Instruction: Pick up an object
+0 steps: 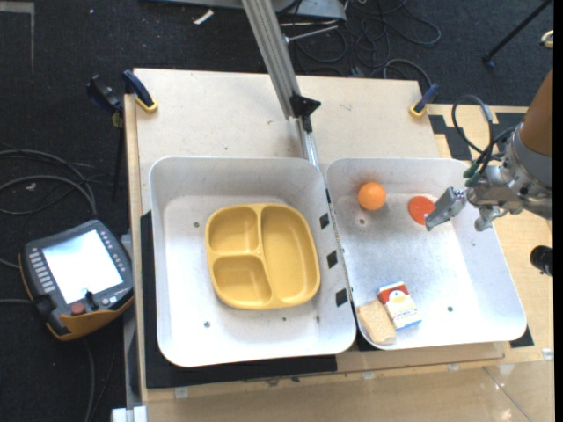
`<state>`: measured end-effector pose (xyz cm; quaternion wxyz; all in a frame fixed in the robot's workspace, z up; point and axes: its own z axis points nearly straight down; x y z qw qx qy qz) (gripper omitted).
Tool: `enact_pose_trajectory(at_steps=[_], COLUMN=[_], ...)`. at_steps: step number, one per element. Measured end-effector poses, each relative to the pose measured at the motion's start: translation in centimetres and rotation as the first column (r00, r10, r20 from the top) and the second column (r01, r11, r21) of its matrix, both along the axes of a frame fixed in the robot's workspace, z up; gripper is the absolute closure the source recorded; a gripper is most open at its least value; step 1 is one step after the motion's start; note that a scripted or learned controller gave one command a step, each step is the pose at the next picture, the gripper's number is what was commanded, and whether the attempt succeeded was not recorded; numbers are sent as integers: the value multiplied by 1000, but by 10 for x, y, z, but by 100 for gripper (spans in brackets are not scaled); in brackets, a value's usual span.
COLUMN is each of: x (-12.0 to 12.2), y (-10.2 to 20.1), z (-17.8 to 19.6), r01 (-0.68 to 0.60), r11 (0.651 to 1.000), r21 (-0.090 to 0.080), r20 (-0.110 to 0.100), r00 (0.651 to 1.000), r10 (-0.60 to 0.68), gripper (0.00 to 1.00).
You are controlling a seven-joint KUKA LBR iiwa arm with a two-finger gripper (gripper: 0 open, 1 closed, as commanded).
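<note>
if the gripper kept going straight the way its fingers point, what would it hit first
Probably the red object, just past the gripper, which points toward the left of the view. Its height is unclear, so it might pass above.

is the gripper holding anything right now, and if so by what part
Nothing is held. The gripper hangs over the right bin with its fingers spread and bare; the red object lies in the bin just beside one finger, not between them.
</note>
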<state>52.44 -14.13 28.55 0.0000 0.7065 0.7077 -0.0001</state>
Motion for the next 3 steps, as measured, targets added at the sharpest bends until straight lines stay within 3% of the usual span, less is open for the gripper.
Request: enact_pose_trajectory(at_steps=[1,3], x=[0,12], y=[0,7], z=[0,-98], r01=[1,1], r11=[1000,1000], r21=[0,1], r20=[0,-5], r00=[1000,1000], r10=[-1,-1], gripper=[0,0])
